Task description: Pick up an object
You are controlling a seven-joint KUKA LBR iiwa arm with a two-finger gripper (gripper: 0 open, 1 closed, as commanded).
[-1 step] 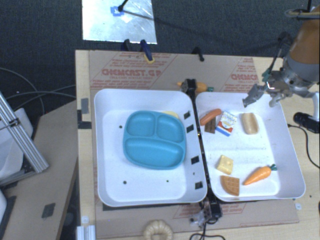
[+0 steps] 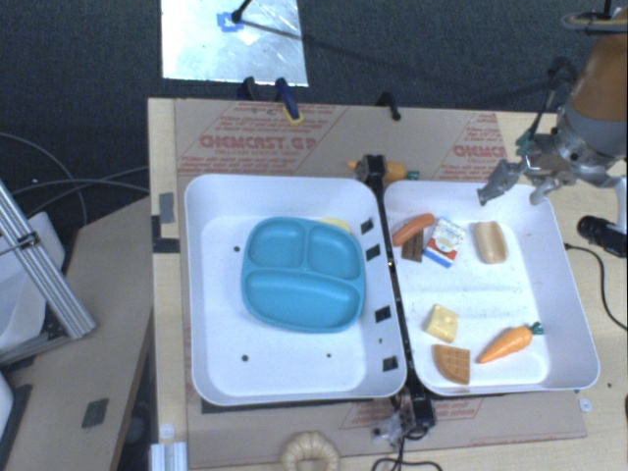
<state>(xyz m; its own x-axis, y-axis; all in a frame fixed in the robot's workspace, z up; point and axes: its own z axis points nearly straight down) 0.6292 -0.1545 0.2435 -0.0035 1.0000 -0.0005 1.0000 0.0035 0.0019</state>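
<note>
My gripper (image 2: 514, 190) hangs open over the far rim of the right bin (image 2: 564, 263), with nothing between its two dark fingers. Just below it in that bin lie a tan bread roll (image 2: 490, 241), a small white, red and blue carton (image 2: 444, 242), a red sausage (image 2: 413, 229) and a brown bar (image 2: 412, 249). Nearer the front are a yellow cheese wedge (image 2: 442, 323), a round waffle (image 2: 452, 363) and an orange carrot (image 2: 507, 342).
The left bin (image 2: 211, 292) holds a blue divided plate (image 2: 302, 272) with a yellowish thing (image 2: 337, 225) peeking out behind it. Black clips run along the divider between the bins. A shiny sheet (image 2: 231, 26) lies beyond the bench, and a beige ring (image 2: 313, 452) at its front edge.
</note>
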